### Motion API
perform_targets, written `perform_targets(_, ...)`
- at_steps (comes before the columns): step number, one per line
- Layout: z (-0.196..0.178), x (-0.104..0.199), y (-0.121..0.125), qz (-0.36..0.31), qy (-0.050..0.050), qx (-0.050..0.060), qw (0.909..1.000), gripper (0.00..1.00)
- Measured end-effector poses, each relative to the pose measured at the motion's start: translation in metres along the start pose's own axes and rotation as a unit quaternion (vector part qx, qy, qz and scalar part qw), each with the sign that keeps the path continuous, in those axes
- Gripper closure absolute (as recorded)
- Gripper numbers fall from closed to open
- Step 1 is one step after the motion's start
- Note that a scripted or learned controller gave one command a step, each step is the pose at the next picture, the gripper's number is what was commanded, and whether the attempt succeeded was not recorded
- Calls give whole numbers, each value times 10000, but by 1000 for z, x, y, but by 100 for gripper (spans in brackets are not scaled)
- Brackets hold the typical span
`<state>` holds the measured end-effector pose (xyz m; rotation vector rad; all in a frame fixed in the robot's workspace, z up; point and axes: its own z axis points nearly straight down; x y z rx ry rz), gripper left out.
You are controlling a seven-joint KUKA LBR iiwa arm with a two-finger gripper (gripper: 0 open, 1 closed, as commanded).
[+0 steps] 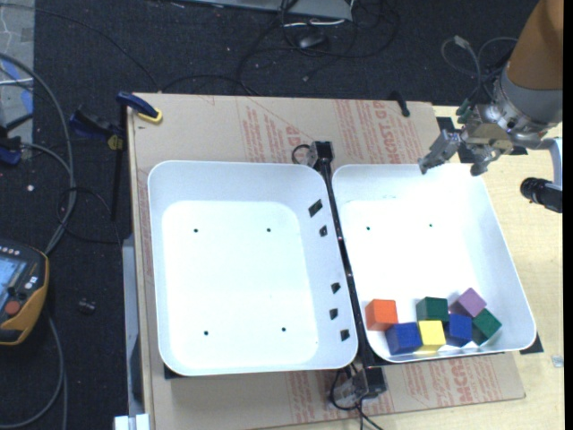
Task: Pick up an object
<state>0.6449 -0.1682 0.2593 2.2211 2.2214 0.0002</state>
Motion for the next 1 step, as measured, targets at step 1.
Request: perform_targets(1, 9, 45, -114, -4, 8, 11, 10000, 0)
